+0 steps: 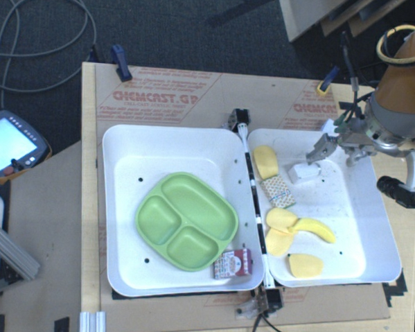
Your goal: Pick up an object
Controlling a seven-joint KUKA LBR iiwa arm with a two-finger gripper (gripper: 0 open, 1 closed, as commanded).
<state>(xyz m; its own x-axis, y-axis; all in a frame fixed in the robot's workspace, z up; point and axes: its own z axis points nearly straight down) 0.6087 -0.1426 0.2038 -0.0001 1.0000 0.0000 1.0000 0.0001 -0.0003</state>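
a: where's the gripper (pixel 331 149)?
b: over the far part of the right bin (pixel 371 226), hanging from the grey arm (pixel 398 102). whether it's clenched or released, i can't tell; nothing shows between its tips.
a: and the things to pick?
b: all in the right bin. a banana (pixel 314 229) lies mid-bin, long axis running left to right, its right end dipping toward the near rim. yellow pieces (pixel 280 231) touch its left end, another yellow piece (pixel 304 265) sits nearer, a yellow block (pixel 265 161) stands by the divider.
a: the left bin (pixel 125 157)?
b: a green divided plate (pixel 186 220), and a small carton (pixel 233 263) touching its near edge.
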